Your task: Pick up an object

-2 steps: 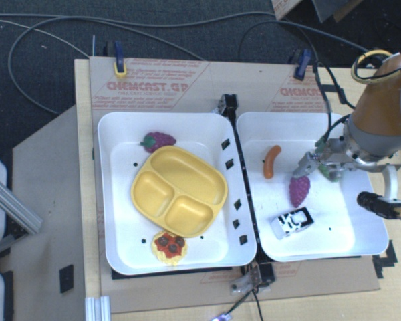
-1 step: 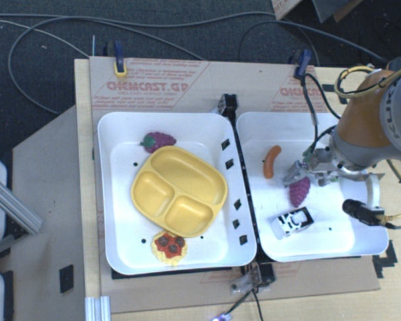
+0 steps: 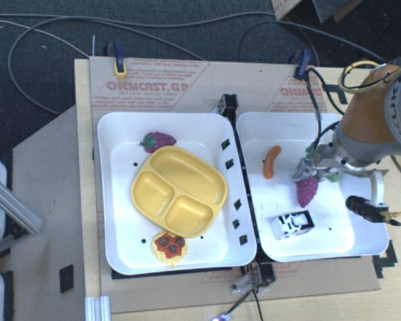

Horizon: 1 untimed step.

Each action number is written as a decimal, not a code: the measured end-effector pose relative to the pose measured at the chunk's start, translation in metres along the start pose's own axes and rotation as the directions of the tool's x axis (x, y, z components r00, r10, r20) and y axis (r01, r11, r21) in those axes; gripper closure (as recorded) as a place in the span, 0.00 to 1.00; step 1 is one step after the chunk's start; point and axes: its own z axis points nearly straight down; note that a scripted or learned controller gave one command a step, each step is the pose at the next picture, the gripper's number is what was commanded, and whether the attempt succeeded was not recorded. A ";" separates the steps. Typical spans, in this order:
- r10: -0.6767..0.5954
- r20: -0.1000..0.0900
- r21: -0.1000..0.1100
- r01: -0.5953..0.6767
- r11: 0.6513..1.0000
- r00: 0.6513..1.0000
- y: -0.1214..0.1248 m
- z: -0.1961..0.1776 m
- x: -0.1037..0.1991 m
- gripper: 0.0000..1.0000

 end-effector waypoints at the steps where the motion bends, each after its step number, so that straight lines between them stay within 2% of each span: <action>1: -0.001 0.002 -0.004 0.001 1.000 1.000 -0.007 -0.046 0.001 1.00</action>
